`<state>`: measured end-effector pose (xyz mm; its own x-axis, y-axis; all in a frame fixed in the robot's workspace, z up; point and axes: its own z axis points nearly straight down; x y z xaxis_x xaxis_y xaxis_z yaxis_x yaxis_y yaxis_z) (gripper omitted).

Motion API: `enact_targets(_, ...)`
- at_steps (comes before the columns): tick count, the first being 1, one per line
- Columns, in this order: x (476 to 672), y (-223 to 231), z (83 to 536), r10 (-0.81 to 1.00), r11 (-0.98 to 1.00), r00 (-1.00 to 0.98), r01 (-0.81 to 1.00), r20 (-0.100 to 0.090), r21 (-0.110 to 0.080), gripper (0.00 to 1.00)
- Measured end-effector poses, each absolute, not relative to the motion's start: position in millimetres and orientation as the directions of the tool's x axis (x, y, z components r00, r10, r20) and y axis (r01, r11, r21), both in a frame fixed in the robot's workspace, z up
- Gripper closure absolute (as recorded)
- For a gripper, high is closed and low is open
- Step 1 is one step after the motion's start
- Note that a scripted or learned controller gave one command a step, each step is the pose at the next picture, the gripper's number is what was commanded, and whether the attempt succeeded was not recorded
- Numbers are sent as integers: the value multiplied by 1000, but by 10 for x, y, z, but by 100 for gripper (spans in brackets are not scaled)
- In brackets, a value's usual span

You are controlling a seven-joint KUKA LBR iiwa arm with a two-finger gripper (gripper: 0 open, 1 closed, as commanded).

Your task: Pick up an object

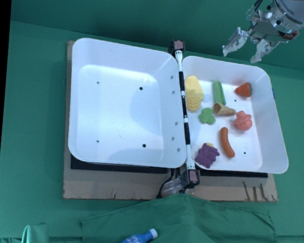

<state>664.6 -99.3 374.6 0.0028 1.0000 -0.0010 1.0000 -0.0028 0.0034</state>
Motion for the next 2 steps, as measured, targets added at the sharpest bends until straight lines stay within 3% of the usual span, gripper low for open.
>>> enact_targets(1,6987,-923,3696,1000,-1,1,1000,-4,7,0)
enact_targets(2,6996,-938,2666,1000,-3,3,1000,-1,-5,0)
